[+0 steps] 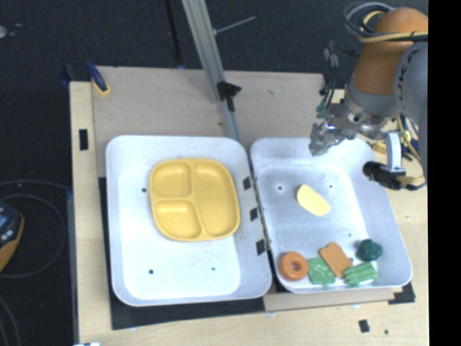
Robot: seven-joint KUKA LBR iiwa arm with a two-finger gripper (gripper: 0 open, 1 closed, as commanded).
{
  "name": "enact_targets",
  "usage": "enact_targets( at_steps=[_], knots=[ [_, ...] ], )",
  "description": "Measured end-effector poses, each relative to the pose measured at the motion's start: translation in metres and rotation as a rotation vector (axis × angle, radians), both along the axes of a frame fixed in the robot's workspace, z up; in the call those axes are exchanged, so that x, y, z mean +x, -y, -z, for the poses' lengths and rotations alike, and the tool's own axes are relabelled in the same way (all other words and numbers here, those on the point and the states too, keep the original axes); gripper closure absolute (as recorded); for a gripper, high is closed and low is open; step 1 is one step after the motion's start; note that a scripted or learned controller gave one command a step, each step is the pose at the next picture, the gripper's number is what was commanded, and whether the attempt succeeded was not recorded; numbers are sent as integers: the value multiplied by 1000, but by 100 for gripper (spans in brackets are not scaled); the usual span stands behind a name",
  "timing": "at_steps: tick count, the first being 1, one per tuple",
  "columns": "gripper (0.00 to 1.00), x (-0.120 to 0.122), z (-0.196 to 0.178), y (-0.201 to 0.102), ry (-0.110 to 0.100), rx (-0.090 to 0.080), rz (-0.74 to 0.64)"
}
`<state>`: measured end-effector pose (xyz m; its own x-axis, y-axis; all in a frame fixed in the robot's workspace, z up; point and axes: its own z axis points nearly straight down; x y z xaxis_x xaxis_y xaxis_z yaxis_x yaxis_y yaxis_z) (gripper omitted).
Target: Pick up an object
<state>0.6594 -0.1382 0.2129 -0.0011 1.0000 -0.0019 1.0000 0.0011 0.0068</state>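
The gripper (322, 141) hangs over the far rim of the right bin (374, 207); whether it is wide or narrow cannot be told. The nearest candidate, a pale yellow piece (313, 200), lies below it toward the camera, apart from it, its long axis slanting down-right. The other toys cluster well beyond that, along the bin's near edge.

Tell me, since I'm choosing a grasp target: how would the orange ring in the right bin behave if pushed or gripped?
The orange ring lies flat, so it probably slides rather than rolls. It looks like a small toy, likely light. It touches a green piece and sits near the bin wall, so fingers may jostle neighbours.
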Motion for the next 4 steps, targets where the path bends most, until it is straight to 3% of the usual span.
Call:
enact_targets(
  at_steps=[1,3,4],
  knots=[
    [100,1,-54,2,1,0,-1],
    [100,-24,-49,-96,-6,3,-6],
    [100,-24,-39,-147,-7,2,-5]
  ],
)
